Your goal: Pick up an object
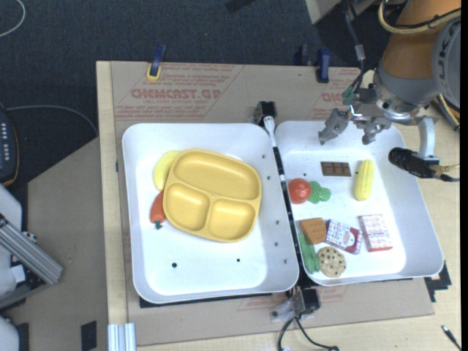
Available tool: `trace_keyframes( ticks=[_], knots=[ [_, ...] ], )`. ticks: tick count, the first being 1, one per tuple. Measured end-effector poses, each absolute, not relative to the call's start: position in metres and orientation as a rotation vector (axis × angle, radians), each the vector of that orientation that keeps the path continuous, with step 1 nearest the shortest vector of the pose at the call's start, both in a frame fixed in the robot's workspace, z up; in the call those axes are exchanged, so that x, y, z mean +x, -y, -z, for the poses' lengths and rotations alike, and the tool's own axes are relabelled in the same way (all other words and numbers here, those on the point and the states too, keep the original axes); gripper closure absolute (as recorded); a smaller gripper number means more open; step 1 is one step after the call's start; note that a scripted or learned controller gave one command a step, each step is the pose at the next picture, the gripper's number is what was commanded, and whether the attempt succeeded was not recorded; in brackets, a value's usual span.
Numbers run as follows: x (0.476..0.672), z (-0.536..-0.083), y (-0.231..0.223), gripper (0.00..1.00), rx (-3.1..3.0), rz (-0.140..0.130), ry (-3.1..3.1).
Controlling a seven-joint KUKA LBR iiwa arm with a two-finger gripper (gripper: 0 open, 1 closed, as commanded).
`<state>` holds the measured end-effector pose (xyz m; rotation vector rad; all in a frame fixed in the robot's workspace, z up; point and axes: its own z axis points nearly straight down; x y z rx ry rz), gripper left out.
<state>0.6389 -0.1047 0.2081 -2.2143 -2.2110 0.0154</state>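
Observation:
My gripper (349, 131) hangs over the far edge of the right bin (420, 225), its two grey fingers spread open with nothing between them. Below it in that bin lie a brown chocolate bar (336, 169), a yellow corn cob (363, 179), a red tomato (298, 190) with a green piece (319, 193) beside it, a tan cracker (313, 229), two red-and-white packets (342, 235) (375, 232), a cookie (331, 261) and a green bean (308, 256).
The left bin (142, 232) holds a yellow divided tray (212, 194), with a yellow item (162, 168) and a red-orange pepper (157, 210) tucked at its left side. A black clamp (265, 112) sits at the far edge between the bins.

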Motion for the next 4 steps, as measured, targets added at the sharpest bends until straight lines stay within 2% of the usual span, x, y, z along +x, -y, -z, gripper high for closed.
trace_keyframes(
  ticks=[1,2,3,4],
  knots=[
    [0.642,-0.217,0.105,0.00,-2.221,0.000,2.221],
    [0.631,-0.166,0.107,0.00,-2.218,-0.006,2.217],
    [0.636,-0.114,0.098,0.00,-2.216,-0.005,2.219],
    [0.637,-0.085,0.097,0.00,-2.220,-0.001,2.223]
  ],
)
